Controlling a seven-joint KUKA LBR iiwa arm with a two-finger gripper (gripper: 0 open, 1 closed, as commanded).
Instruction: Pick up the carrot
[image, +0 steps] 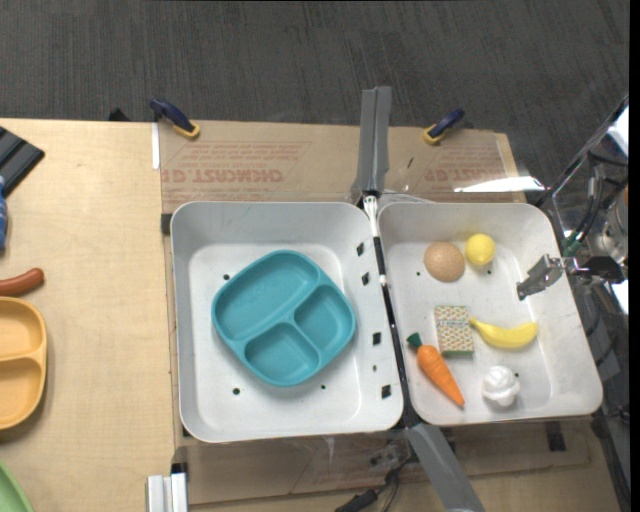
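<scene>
The carrot (441, 376) is orange with a small green top. It lies in the right bin (568, 398) near the front left corner, pointing toward the front. My gripper (541, 276) hangs at the right bin's right side, above its rim, well to the right of and behind the carrot. A banana lies between the two. Nothing is visibly held by the gripper.
Sharing the right bin are a yellow banana (505, 333), a speckled sponge block (454, 330) touching the carrot's top end, a brown egg (444, 261), a lemon (481, 249) and a white lump (499, 386). A teal divided plate (285, 318) sits in the left bin.
</scene>
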